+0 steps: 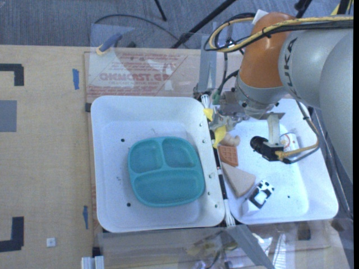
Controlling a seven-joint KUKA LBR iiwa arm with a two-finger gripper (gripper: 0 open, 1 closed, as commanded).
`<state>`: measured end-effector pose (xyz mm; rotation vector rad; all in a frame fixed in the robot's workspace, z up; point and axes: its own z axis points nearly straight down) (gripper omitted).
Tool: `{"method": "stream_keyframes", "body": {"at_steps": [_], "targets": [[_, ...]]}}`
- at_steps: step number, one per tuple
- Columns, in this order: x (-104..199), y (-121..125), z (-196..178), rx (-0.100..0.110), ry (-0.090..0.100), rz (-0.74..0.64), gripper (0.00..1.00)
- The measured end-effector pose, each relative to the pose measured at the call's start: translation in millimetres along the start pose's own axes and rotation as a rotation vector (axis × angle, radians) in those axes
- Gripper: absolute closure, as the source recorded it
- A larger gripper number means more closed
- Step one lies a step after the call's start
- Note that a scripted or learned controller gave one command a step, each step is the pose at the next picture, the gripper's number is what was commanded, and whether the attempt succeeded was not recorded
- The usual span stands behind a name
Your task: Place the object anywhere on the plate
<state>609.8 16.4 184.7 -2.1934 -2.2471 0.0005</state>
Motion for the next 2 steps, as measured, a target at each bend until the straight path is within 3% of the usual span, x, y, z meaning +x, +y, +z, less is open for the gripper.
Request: {"method": "stream_keyframes", "body": {"at_steps": [1, 2], "targets": [[83.5, -77.8, 19.4, 0.002, 0.0, 0.005, 1.0], [82.7, -77.5, 19.1, 0.001, 0.0, 0.007, 0.0]]}}
